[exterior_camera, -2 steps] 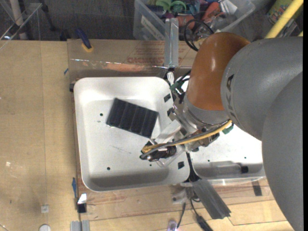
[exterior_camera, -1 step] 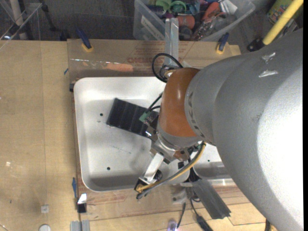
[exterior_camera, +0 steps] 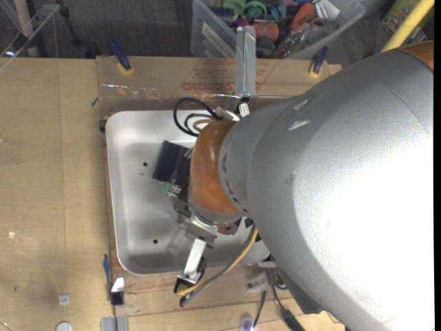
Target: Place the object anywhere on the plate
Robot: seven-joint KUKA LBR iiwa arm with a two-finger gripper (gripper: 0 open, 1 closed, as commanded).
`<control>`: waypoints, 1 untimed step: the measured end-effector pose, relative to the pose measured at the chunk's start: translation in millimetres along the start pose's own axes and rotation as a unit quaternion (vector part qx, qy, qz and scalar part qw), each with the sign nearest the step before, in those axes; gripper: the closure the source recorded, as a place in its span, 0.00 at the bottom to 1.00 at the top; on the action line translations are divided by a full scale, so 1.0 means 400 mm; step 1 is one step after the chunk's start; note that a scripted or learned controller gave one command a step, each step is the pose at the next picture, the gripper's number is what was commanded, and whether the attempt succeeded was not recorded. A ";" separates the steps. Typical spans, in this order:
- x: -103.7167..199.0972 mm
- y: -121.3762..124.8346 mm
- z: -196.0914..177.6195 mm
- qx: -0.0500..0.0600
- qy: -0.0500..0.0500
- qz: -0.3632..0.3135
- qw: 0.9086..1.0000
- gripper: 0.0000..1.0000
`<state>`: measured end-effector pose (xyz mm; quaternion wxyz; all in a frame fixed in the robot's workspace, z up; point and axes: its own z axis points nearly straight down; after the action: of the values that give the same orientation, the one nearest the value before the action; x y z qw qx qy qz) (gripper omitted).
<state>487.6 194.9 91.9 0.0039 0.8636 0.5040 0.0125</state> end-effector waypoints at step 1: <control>0.143 0.103 0.013 0.007 -0.007 0.062 0.998 1.00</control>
<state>551.8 224.6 88.7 0.0007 0.8930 0.4500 0.0034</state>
